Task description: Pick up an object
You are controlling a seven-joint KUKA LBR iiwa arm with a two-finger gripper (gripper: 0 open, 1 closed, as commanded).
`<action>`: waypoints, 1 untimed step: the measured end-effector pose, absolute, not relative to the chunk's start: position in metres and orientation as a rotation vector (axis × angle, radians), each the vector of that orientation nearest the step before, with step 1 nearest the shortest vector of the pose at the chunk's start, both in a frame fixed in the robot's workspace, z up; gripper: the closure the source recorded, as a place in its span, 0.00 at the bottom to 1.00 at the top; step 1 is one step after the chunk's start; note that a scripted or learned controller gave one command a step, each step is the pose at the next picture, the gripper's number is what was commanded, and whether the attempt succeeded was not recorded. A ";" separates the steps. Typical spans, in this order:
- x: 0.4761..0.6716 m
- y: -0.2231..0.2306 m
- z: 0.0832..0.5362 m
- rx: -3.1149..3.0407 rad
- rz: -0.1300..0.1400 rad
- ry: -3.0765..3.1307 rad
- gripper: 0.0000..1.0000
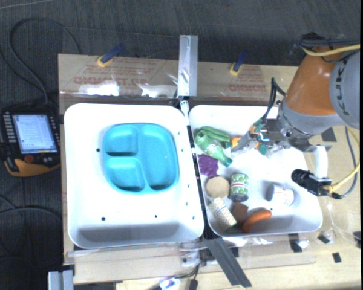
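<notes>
Over the right bin (302,162) my gripper (258,139) hung near the green toy (210,141), whether my fingers were apart or together I could not tell, and nothing looked lifted, so the pick seemed undone.

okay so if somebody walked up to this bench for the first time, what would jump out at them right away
Probably the bright blue divided tray, lying alone in the left bin. Next, the arm's orange band at the right, above the gripper reaching into the right bin. That bin holds a crowded heap along its left side: a green toy, a purple piece and a small can, among others.
</notes>
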State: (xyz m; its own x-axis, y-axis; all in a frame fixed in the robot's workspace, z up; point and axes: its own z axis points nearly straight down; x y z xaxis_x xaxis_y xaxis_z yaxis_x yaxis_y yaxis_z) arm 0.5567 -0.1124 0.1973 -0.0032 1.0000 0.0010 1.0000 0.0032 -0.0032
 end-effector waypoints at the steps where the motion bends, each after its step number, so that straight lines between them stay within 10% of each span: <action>1: 0.605 -0.130 0.201 -2.070 0.005 -2.364 0.00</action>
